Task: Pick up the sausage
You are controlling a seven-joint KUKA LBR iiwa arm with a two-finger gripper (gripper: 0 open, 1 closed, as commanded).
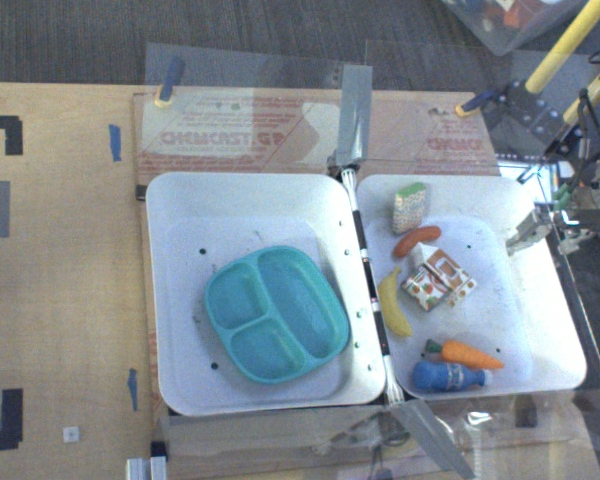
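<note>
The sausage, short and red-orange, lies in the right bin near its back left part. It sits just below a small green and white carton and above a red and white box. My gripper hovers at the right bin's right edge, about a hand's width to the right of the sausage and well apart from it. Nothing shows in the gripper.
A banana lies along the right bin's left wall. A carrot and a blue bottle rest at its front. In the left bin sits a teal divided plate. Yellow and black gear stands at the back right.
</note>
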